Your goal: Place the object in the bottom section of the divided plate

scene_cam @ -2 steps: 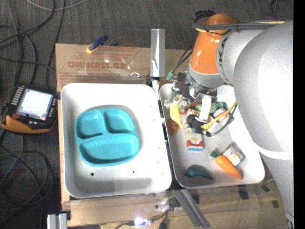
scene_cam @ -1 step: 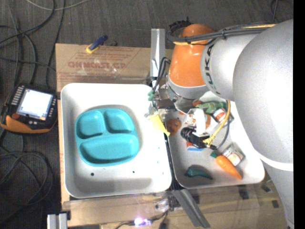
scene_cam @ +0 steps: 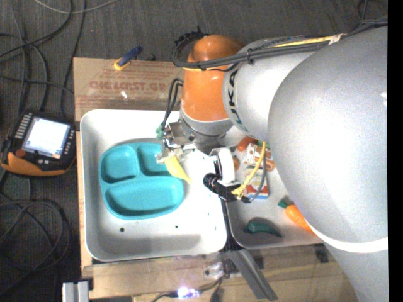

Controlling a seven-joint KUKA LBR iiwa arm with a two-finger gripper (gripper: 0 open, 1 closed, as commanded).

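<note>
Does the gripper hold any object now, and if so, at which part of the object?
The gripper seems to hold a yellow object by its upper end, above the teal divided plate; the grip itself is unclear.

Smooth teal plastic plate (scene_cam: 141,197), glossy white plastic bin (scene_cam: 94,231)

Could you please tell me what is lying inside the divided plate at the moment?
The divided plate shows bare turquoise in its large bottom section and upper left one. A yellow object at the claw overhangs its upper right section, which the arm partly covers.
</note>
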